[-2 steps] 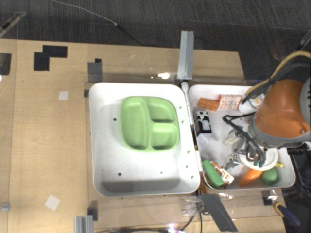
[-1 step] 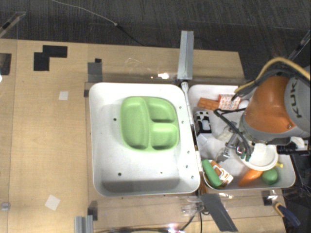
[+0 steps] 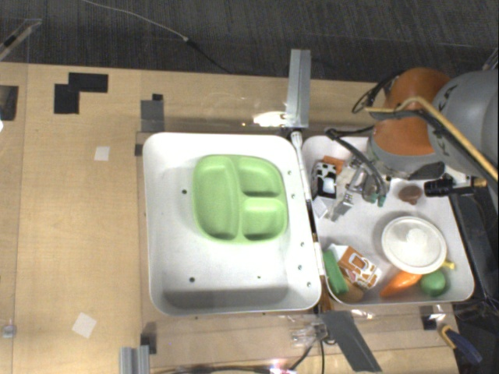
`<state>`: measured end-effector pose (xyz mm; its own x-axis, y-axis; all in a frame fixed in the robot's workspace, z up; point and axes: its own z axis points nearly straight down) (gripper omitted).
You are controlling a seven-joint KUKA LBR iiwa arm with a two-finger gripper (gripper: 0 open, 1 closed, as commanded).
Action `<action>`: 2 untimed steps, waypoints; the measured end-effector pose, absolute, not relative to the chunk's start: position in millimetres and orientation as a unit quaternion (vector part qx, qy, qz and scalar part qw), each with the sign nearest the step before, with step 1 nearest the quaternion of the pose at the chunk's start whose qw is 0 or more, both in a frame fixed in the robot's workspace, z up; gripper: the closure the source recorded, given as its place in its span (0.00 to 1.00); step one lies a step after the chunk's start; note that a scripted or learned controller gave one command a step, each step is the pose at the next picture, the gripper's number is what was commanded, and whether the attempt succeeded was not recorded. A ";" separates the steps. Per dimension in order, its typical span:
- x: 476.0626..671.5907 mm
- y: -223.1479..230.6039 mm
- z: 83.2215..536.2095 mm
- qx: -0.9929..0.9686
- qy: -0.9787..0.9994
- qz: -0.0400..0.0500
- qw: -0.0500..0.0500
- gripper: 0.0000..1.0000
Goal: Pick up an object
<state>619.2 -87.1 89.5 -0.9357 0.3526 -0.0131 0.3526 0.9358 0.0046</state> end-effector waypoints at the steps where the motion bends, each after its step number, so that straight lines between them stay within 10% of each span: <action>1: 508.2 -144.9 91.9 0.176 0.984 -0.002 0.009 0.00; 2: 495.6 -177.1 91.4 0.085 0.996 0.002 0.012 0.00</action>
<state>495.6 -177.1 91.4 -0.9853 0.1693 -0.0232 0.1692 0.9856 0.0053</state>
